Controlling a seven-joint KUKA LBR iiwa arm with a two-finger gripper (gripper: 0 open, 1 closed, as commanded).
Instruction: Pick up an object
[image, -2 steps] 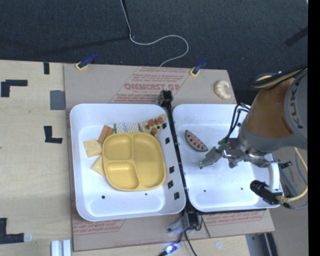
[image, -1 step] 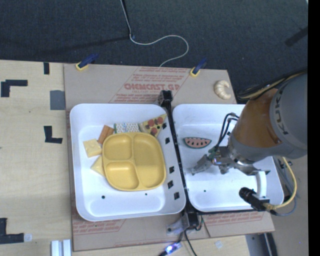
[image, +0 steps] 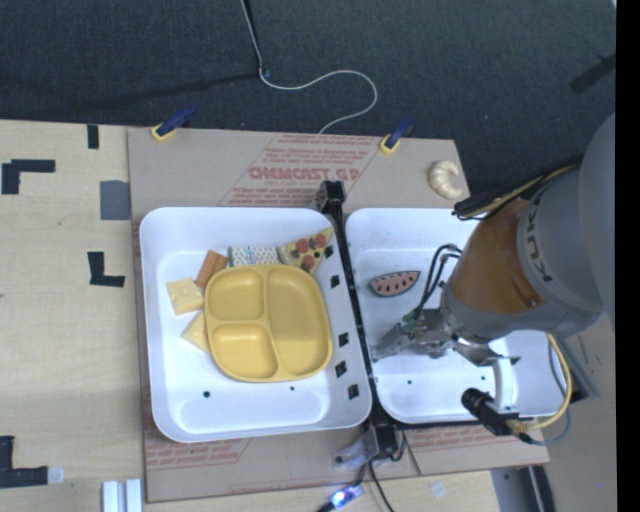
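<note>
A: Starting at nine o'clock, what sits in the left bin (image: 160, 330)?

B: A yellow divided plate (image: 268, 322) with three compartments, lying flat near the middle. Tucked around its ten-to-twelve o'clock edge are small toy food pieces: a pale cracker-like square (image: 184, 296), an orange-brown wedge (image: 210, 267), a speckled strip (image: 252, 256), and a pizza-like slice (image: 308, 250) up against the divider between the bins.

A: And the right bin (image: 420, 400)?

B: A watermelon slice (image: 395, 283) lies on its floor toward eleven o'clock of that bin, on its own, apart from the arm.

A: Where is the gripper?

B: The gripper (image: 400, 338) hangs over the middle of the right bin, at about five o'clock from the watermelon slice, near it but not touching. The arm's orange band (image: 490, 265) and grey body crowd in from three o'clock.

A: Are the jaws apart or together?

B: I cannot tell; that part is too dark and small. Nothing visible is between them.

A: Anything outside the bins?

B: A beige lumpy object (image: 448, 179) rests on the cardboard at one o'clock.
</note>
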